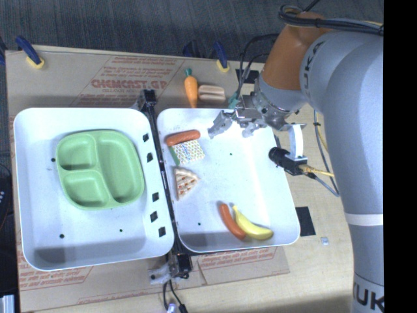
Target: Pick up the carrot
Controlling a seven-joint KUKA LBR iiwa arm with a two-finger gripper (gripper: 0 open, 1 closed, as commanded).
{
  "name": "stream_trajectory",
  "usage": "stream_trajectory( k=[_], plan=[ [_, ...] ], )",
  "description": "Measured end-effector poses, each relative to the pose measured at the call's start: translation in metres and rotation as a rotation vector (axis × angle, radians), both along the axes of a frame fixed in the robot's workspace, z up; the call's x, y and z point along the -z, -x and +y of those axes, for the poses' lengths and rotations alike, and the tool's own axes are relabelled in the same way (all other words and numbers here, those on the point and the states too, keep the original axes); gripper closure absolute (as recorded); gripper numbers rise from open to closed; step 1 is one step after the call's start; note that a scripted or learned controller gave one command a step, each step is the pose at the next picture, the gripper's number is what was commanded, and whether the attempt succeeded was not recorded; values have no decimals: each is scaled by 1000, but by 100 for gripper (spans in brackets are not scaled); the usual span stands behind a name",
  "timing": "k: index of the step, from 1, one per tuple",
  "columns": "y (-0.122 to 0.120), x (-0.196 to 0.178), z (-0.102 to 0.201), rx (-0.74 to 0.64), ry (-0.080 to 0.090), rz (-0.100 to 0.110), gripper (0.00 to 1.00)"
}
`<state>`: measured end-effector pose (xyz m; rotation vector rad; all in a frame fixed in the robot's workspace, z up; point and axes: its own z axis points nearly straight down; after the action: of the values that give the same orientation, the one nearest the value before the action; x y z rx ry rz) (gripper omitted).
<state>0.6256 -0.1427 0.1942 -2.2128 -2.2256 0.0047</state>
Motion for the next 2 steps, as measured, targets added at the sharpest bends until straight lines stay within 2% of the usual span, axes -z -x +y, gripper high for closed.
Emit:
stream_trajectory(
  k=[1,2],
  plan=[
    [-31,11,-68,217,1,-2,0],
    [6,103,-59,251,0,1,0]
  ],
)
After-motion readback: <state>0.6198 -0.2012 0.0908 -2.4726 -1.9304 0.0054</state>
